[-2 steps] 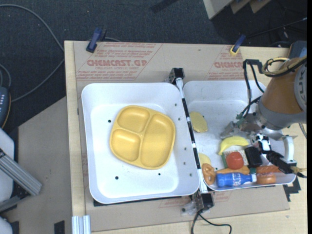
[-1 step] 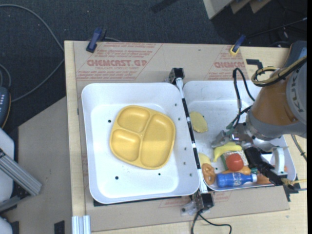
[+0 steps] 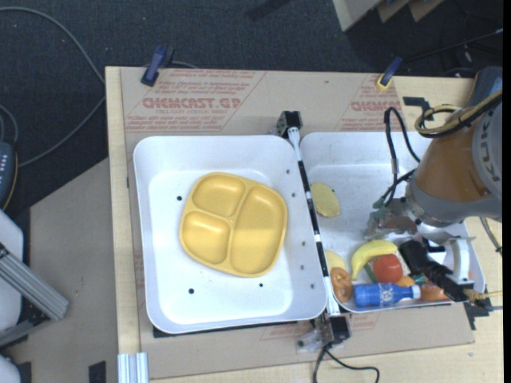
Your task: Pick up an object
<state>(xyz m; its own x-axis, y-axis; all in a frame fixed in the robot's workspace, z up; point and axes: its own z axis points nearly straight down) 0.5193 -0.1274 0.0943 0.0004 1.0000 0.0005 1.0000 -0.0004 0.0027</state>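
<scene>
Whether the gripper (image 3: 389, 223) is open or closed cannot be told. It hovers just above the banana (image 3: 372, 254), with the red tomato (image 3: 388, 269) just beyond.

Red print on the brown board (image 3: 200, 102) under the bins reads "CHEMCAST G.P.".

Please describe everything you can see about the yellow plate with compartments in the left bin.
The yellow plate is a rounded-square dish that looks like smooth plastic, with three compartments separated by raised ridges: one at the top left, one at the lower left and one larger on the right. It lies flat and right side up, turned slightly askew, near the middle of the left bin. Nothing is in its compartments. It rests on the bin's white floor, apart from the walls and untouched by the arm.
</scene>
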